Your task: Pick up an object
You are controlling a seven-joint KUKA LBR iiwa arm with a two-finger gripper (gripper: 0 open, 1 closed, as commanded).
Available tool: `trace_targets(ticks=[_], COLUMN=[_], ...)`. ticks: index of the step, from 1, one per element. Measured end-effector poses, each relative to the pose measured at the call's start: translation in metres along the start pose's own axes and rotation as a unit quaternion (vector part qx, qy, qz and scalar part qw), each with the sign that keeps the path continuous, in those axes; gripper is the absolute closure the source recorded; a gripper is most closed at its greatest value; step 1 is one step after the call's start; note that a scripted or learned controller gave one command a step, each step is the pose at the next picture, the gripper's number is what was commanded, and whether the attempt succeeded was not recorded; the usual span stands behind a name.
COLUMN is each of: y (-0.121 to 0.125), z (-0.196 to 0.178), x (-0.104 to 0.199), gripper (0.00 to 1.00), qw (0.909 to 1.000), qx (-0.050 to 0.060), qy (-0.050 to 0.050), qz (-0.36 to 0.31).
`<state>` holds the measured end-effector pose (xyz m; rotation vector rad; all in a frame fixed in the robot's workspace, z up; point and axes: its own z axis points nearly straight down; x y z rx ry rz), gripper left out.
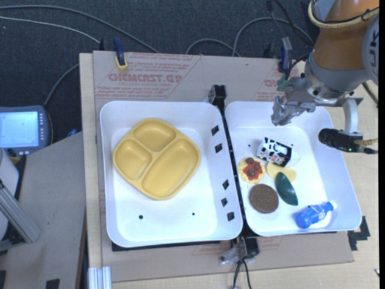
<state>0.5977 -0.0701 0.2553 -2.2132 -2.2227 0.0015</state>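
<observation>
A grey-and-orange robot arm is hanging its two-finger gripper over the far edge of the right-hand shallow white bin; whether its fingers are spread or pressed together cannot be told. Clustering near the bin's middle are a black-and-white patterned block, a small toy pizza slice, a round brown cookie-like disc, a dark green oval piece and a blue plastic bottle. A yellow three-compartment plastic plate is lying in the left-hand white bin, both bins resting on a brown cardboard-covered bench above dark carpet.

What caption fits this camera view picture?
Gripper over the right bin of toys; yellow plate in left bin.
</observation>
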Motion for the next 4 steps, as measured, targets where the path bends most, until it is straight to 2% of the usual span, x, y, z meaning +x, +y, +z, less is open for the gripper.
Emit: trace_targets(ticks=[1,2,3,4], y=[-0.029,-0.05,-0.061,-0.06], z=[0.015,0.017,0.021,0.021], x=[0.052,0.09,0.141,0.139], gripper=[1.0,1.0,1.0,0.0], qw=[1.0,1.0,1.0,1.0], qx=[0.001,0.0,0.0,-0.001], qy=[0.0,0.0,0.0,-0.001], qz=[0.0,0.0,-0.001,0.002])
